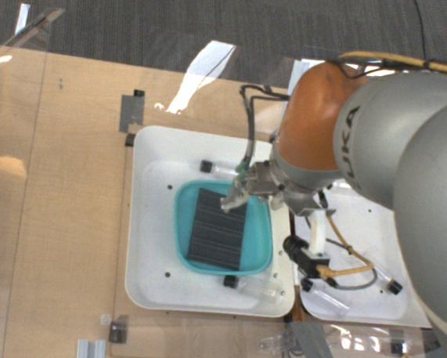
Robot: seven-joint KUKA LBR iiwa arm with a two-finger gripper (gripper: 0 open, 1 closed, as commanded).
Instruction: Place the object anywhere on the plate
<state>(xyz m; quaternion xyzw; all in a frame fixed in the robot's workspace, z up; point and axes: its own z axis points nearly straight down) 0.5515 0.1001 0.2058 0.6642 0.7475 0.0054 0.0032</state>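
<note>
Dark grey carpet floor (146, 1), light wooden bench (49, 197), glare patches

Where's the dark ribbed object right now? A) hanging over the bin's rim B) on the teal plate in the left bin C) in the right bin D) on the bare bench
B: the dark ribbed object lies flat on the teal plate, inside the left bin, with the gripper at its upper right corner.

Layout of the two bins on the surface (56, 197).
The plate (261, 241) lies in the left bin (148, 230), bearing the ribbed pad (217, 230); the right bin (368, 306) adjoins it.
</note>
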